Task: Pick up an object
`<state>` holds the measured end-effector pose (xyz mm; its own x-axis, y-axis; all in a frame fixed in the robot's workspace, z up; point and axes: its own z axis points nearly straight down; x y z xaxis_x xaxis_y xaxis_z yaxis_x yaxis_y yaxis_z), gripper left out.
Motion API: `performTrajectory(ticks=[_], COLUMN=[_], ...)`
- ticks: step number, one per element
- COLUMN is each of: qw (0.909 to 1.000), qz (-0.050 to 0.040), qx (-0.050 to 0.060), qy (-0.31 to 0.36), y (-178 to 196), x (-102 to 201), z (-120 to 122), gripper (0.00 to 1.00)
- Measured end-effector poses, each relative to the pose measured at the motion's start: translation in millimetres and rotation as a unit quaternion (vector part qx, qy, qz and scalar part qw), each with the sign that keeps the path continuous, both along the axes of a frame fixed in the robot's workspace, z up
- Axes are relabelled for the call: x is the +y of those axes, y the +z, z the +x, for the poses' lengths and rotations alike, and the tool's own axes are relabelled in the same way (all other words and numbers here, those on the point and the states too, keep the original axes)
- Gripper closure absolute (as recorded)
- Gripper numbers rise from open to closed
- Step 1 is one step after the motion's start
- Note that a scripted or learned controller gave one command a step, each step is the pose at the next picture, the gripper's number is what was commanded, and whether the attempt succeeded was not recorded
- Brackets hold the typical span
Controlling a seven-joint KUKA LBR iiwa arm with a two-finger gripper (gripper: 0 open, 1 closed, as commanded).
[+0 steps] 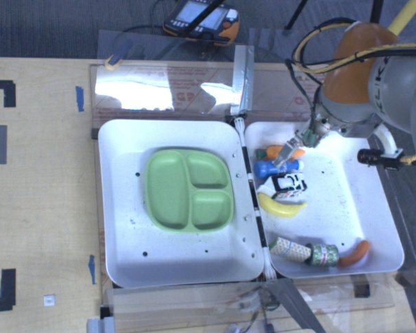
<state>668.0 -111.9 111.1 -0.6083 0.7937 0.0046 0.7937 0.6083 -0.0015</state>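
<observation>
Sausage [353, 253] well below pincer | blue toy [267, 169] just beside pincer [286, 155]: light, rigid, slick; grip across its narrow body | pincer state: cannot tell

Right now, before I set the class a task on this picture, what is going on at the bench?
A grey robot arm reaches in from the right over the right bin. Its gripper is down among a small cluster of toys near that bin's upper left corner, right by a blue toy and an orange one. Whether it has hold of anything cannot be told. A banana, a black and white toy, a bottle and a sausage lie nearby. The left bin holds a green divided plate.
</observation>
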Motion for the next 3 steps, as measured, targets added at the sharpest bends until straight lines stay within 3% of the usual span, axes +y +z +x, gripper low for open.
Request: performTrajectory(ticks=[1, 2, 3], qw=[1.0000, 0.9992, 0.9993], qz=[0.0011, -0.0017, -0.0019], qx=[-0.003, -0.003, 0.000], qy=[-0.004, -0.039, 0.038], y=[-3.4, 63.5, 2.7], x=[-0.6, -43.8, -5.6], z=[0.9, -5.8, -0.8], gripper=[0.00, 0.00, 0.00])
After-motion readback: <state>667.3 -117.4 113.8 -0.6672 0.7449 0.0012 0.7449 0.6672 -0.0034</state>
